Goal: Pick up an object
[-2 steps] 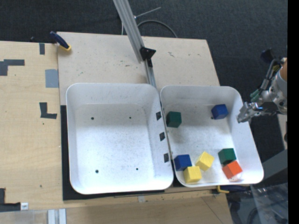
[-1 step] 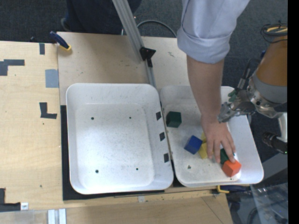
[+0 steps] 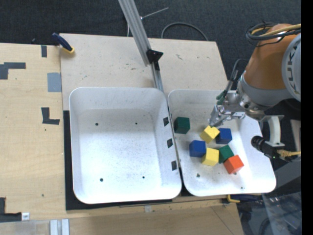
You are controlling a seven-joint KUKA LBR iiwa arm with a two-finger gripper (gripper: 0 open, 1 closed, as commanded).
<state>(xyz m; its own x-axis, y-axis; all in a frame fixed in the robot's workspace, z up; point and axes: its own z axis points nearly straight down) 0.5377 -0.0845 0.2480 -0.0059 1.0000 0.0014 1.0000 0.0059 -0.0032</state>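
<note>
1. Two shallow white bins sit side by side on the bench in the camera view: the left bin [image 3: 88, 106] and the right bin [image 3: 259, 175], which holds a group of small cubes.
2. The arm [image 3: 271, 67], grey with an orange band, reaches in from the right over the right bin's upper right part.
3. The gripper [image 3: 218, 117] points down and to the left, its tip just above a yellow cube [image 3: 211, 133]. How far apart its fingers stand I cannot tell at this size, and no cube shows between them.
4. A blue cube [image 3: 225, 135] touches the right side of that yellow cube.
5. A green cube [image 3: 182, 125] sits apart from the others, near the bin's left wall.
6. A second blue cube [image 3: 197, 148] lies below and left of the upper yellow one, with a second yellow cube [image 3: 211, 156] just beside it on the right.
7. A dark green cube [image 3: 226, 152] sits touching the second yellow cube, and an orange cube [image 3: 234, 164] lies just below and right of it.
8. All the cubes rest on the bin floor.
</note>
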